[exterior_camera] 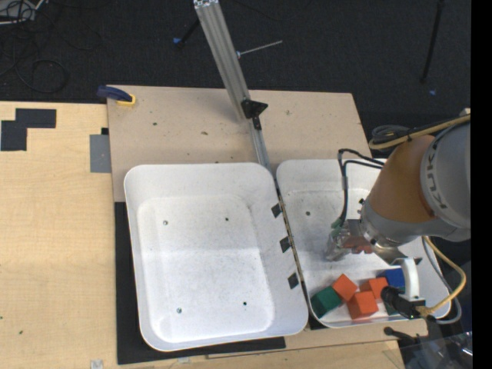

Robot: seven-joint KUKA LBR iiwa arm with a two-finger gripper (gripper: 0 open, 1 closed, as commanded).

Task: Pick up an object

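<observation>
Closest to us, in the near corner of the right bin (307, 198), we see a little heap of blocks: a green block (326, 301), an orange block (345, 287), a second orange block (364, 304), a third orange block (377, 285) and a blue block (394, 276). They sit tight together, some touching. Any one of them could be our pick. Just behind the heap, over the bin floor, hangs the gripper (340, 246), under the big grey arm with its orange band (400, 183). We cannot tell if its jaws are apart or together, because the wrist hides them, and we see no block between them. To do this step well, we think the gripper should go to a block at the edge of the heap, like the green one, and come straight down with one finger on each side, so it does not push the others away. Beside it, the left bin (154, 191) is not our goal. Farther back, a metal rail (227, 56) leans over the bench.
</observation>
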